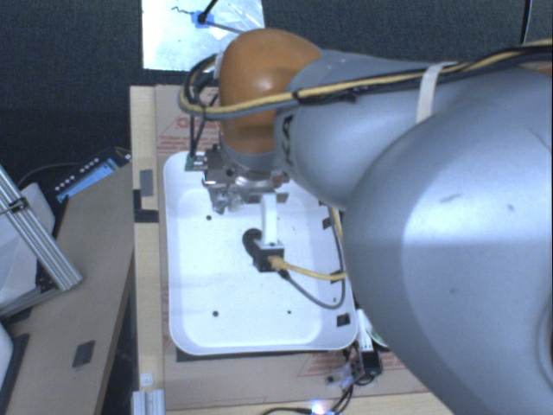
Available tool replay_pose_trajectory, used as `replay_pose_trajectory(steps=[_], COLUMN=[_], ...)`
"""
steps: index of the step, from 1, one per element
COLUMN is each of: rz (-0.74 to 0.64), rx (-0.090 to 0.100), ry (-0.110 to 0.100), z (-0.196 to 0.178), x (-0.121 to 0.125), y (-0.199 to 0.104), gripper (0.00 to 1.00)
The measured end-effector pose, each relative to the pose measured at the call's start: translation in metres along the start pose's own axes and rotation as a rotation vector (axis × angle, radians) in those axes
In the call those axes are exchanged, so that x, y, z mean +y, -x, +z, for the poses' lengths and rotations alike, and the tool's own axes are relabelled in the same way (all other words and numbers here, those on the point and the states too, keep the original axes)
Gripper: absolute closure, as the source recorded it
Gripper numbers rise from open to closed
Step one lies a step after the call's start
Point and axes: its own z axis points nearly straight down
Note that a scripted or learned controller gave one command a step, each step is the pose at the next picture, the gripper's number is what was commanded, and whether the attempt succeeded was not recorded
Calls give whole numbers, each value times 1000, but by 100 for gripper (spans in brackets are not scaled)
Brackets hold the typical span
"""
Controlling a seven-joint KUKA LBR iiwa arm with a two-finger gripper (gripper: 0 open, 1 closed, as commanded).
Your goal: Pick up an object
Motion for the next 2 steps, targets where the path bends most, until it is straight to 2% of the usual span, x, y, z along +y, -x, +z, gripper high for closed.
replay_pose_trajectory(steps=[1,2], rz=[4,1], rx=[6,-1], ry=[33,-2], z=[-159,-41], x=[50,-18], y=[16,2], gripper=[100,100])
